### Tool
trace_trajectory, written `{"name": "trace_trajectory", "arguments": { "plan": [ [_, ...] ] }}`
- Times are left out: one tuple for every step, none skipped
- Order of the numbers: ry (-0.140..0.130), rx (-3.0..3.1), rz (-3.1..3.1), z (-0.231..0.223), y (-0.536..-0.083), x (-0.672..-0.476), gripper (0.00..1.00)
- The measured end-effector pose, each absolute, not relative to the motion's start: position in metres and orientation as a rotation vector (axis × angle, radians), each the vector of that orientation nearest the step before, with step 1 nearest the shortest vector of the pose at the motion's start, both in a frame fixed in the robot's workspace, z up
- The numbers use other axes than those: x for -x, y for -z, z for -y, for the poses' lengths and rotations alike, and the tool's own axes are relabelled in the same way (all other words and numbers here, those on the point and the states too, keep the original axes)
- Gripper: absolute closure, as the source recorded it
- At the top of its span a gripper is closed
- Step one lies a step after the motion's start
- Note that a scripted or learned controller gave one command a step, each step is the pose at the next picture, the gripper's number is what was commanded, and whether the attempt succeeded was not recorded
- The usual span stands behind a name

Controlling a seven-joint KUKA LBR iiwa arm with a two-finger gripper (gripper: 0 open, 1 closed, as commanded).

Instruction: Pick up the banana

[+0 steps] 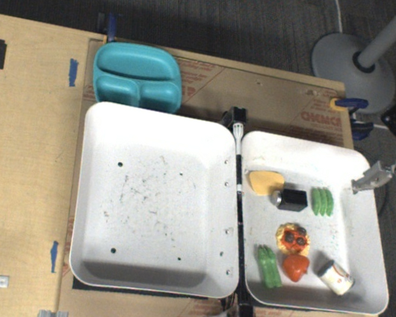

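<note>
Banana (264, 182): pale yellow, stubby and rounded; lying in right bin (375, 231) near upper left corner, touching black block (292, 199).
Gripper (376, 178): at right bin's upper right rim, well apart from banana; finger state impossible to tell.
Approach: best lowered over banana's free left end, clear of block and bin wall.
Neighbours: ribbed green pieces, glossy red tomato (295, 268), small white can (335, 278).
Left bin (153, 199): scuffed white plastic.

One fixed camera looks down at a slant from above the tan cardboard-covered counter (12, 182), taking in both shallow white plastic bins (153, 199) whole from a middling height, with dark carpeted floor (210, 4) along the far edge.
</note>
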State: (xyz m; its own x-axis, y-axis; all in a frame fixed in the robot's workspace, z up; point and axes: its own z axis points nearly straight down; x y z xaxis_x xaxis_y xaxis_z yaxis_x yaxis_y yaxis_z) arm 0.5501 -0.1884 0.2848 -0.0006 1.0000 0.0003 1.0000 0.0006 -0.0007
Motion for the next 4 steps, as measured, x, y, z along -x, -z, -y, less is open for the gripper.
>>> {"name": "trace_trajectory", "arguments": {
  "plan": [
    [-0.001,2.258,2.183,0.13,-0.191,-0.521,0.0],
    [-0.002,2.21,2.228,0.042,-0.184,-0.479,0.0],
    [0.0,2.031,2.396,-0.048,-0.184,-0.479,0.0],
    [0.008,2.017,2.41,-0.111,-0.12,-0.48,0.0]
  ]
}}
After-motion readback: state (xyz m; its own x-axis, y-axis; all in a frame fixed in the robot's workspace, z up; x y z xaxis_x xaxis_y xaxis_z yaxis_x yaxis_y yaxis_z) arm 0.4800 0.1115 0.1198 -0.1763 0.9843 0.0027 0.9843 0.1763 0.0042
